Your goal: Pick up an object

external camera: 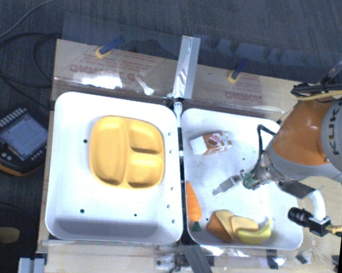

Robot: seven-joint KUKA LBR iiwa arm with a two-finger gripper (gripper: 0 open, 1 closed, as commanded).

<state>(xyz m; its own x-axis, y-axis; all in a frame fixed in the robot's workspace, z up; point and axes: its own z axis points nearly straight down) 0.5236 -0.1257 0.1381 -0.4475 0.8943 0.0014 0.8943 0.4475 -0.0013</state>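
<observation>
Orange plastic caught the eye first: a divided tray (127, 152) lay in the middle of the left bin (62, 212), its compartments bare. My arm (309, 143) reached in from the right over the right bin (246, 126), and my pincer (233, 182) hung low above the bin's white floor near its centre. Whether its fingers were spread or pressed together I could not tell from that slanting view, and I saw nothing between them.

Around it the bin held several things. A small wrapped packet (212, 142), brown and white, lay towards the far left corner, apart from the pincer. A carrot (192, 203) rested along the left wall, close to the near corner. Just beside it, near the front wall, a banana (255, 233) lay touching a tan, bread-like lump (223, 224). Both bins sat side by side on the desk (81, 60), with a pendant (13, 138) on the floor to the left.
</observation>
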